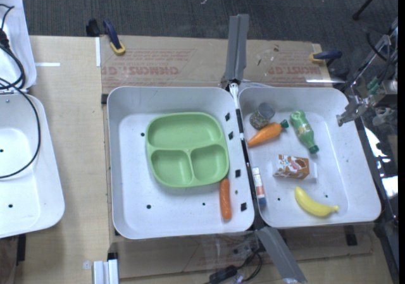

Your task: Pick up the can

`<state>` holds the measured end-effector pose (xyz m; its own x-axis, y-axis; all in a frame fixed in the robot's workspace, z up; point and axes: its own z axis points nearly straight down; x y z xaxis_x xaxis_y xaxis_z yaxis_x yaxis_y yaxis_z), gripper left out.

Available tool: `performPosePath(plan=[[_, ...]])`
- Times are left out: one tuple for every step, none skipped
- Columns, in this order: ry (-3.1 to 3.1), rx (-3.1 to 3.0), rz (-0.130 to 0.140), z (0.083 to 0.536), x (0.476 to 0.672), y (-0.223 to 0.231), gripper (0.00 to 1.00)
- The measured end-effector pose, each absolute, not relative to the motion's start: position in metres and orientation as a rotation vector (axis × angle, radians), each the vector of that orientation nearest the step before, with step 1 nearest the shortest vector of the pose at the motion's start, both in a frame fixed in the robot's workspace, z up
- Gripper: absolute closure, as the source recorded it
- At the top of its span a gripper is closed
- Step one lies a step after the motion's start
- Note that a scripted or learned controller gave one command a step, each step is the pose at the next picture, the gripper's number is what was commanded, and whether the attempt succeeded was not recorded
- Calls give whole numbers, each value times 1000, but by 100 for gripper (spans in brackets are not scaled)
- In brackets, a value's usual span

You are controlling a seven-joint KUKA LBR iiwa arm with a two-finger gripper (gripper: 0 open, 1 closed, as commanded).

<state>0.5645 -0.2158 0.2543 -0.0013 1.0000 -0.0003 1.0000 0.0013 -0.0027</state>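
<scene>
Rightward, the bin [354,169] holds can [262,114], carrot [264,135], bottle [303,129], carton [292,167], banana [314,202]; fingers' spread unclear.

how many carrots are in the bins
1. The carrot lies in the right bin near its left wall, between the can and the green bottle. The orange sausage in the left bin is no carrot.

Left bin [120,150]: green plate [187,148], hot dog [224,199]. Right bin [354,169]: can [262,114], carrot [266,133], green bottle [303,129], carton [293,167], banana [314,202], marker [258,186].
</scene>
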Motion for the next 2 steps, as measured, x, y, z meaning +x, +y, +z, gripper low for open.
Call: performPosePath(plan=[[-2044,-2384,3,117,609,-184,0],[-2090,-2343,3,91,611,-148,0]])
